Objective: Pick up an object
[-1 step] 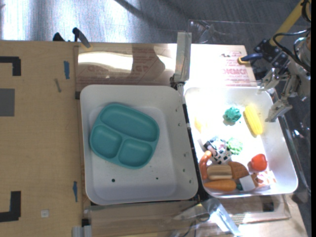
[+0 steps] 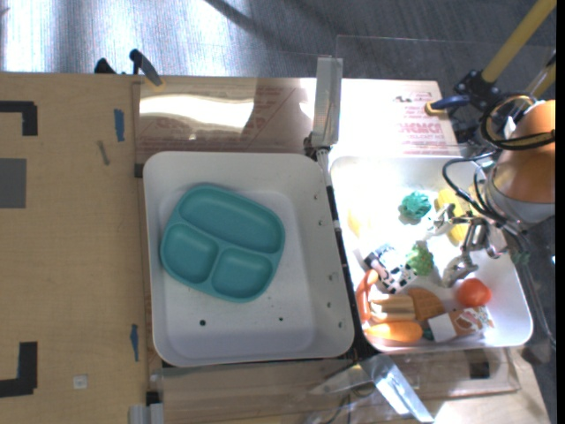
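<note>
The right bin (image 2: 521, 321) holds several small toys. A teal crumpled piece (image 2: 414, 206) and a yellow piece (image 2: 448, 212) lie at the back. A green leafy toy (image 2: 421, 260) sits mid-bin and a red ball (image 2: 474, 292) lies to the front right. A black-and-white toy (image 2: 388, 268), a brown block (image 2: 417, 306) and an orange carrot shape (image 2: 395, 330) crowd the front. My gripper (image 2: 448, 247) hangs low over the bin's right half, between the yellow piece and the red ball. It is open, with nothing seen between its silver fingers (image 2: 457, 270).
The left bin (image 2: 168, 325) carries a teal divided plate (image 2: 222, 241). A metal post (image 2: 325, 104) rises at the back between the bins. Cables and the orange wrist band (image 2: 530, 170) hang over the right bin's right edge. Cardboard (image 2: 62, 237) covers the bench on the left.
</note>
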`<state>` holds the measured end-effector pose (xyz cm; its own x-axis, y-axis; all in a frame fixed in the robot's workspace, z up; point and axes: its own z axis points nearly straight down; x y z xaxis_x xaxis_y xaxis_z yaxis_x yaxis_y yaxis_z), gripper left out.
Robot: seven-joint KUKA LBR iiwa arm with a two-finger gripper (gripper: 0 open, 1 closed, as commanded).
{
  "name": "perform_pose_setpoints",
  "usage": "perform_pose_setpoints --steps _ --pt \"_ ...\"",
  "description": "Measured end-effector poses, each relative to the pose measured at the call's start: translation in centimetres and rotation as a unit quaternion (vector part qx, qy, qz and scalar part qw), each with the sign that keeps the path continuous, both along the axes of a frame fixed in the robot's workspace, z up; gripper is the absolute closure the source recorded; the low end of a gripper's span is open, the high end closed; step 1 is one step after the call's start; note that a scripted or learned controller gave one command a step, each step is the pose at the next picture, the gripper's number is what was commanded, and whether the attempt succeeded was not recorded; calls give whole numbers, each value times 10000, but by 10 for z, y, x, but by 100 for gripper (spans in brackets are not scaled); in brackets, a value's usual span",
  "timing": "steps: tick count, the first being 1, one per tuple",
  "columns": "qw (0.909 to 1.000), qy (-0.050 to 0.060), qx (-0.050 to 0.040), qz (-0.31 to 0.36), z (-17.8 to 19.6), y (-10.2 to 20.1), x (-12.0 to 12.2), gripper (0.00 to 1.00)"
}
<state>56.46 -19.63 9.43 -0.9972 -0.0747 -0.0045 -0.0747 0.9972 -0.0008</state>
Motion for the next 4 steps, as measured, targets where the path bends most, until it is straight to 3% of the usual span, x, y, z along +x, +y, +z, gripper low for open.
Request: perform_pose_setpoints --steps 1,2,3,4 --pt "9924 -27 -16 1229 20 -28 -56 0" --pt "9352 -71 -57 3539 -5 -26 -66 0" --pt "8153 -32 11 5791 -5 -19 -47 0" --pt "7231 -94 -32 6906 -4 -15 -76 0"
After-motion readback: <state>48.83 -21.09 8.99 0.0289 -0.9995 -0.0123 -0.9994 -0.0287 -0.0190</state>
